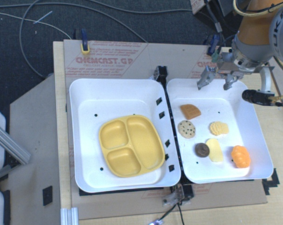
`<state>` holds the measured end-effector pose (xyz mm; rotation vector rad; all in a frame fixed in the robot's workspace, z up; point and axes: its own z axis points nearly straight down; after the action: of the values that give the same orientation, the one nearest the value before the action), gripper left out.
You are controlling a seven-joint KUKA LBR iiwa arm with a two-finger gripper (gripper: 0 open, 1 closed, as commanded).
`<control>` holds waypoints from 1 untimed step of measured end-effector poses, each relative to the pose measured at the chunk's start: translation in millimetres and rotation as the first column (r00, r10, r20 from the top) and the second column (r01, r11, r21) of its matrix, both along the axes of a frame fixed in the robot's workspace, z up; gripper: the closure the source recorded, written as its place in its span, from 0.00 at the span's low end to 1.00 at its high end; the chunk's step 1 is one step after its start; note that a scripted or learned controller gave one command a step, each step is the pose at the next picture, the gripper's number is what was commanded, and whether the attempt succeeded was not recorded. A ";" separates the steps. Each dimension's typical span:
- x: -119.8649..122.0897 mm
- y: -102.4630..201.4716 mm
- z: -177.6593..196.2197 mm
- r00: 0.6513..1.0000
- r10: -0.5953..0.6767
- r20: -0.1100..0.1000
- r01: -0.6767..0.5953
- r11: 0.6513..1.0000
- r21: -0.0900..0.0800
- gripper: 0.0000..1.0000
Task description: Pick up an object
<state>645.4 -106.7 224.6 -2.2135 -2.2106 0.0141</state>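
Nearest you: the black clamp (179, 193) at the front edge of the counter (62, 125), btwn the two bins. Left white shallow bin (80, 125) holds a yellow plastic three-compartment tray (131, 145), lying flat, turned at a slant.

Right white shallow bin (254, 125) holds the pick candidates, all apart from the tool:
- orange-brown toast-like wedge (190, 111), toward the back-left
- round speckled cookie (186, 129), just in front of the wedge
- pale yellow ridged piece (219, 128), right of the cookie
- dark brown round disc (202, 149), touching a pale yellow block (215, 150)
- bright orange lump (241, 156), front-right corner

You see the tool (218, 81) over the back rim of the right bin, fingers spread apart w/ nothing btwn them. Grey arm w/ orange band (263, 13) comes in from upper right.
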 end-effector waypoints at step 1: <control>2.2 0.2 6.9 1.000 0.002 0.012 -0.002 1.000 -0.002 0.00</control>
<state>647.6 -106.5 231.5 -2.2174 -2.2199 0.0030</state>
